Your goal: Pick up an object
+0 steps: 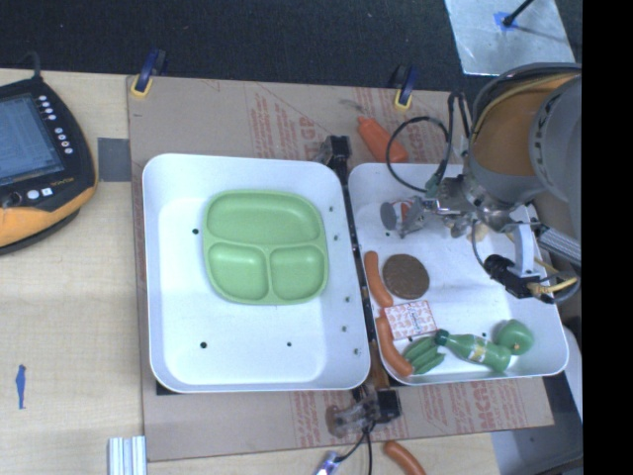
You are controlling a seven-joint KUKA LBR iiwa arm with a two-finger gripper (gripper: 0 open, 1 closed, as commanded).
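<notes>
Gripper [403, 216] low in the right bin [554, 364], near its top edge – grip state cannot be told | nearest pick: brown disc [406, 276] just below; sausages, card, bottle crowd the bottom edge | left bin [158, 265] holds a green tray [265, 245] – likely the drop side

Even, fairly bright light falls from above on my bench; the two white bins [158, 265] come close to washing out, and the left one shows a soft grey shadow along its far and left inner walls. The green plate [265, 245] carries mild sheen, no hard glare. My arm [524, 137] at the right looks soft, slightly blurred. The far floor stays dark. Small items in the right bin are low in detail.
</notes>
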